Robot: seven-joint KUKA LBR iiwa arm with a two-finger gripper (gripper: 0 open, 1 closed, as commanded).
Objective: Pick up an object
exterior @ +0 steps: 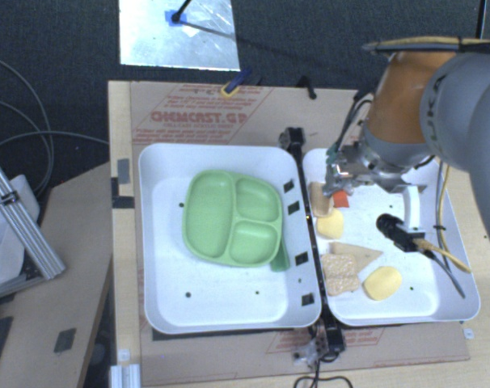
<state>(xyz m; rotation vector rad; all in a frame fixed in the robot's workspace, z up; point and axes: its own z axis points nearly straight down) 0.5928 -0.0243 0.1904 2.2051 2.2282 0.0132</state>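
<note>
The claw (335, 186) hangs low over the far left corner of the right bin (447, 301), near a small red-and-tan object (339, 198); whether it grips anything I cannot tell, so the pick looks undone. A green tray (233, 218) fills the left bin (160, 217). Cardboard (198, 111) beneath reads "CHEMCAST GP".

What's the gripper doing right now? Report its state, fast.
Gripper: low over the right bin, by the small yellow piece and red bit; open or closed cannot be told, no grasp visible.
</note>
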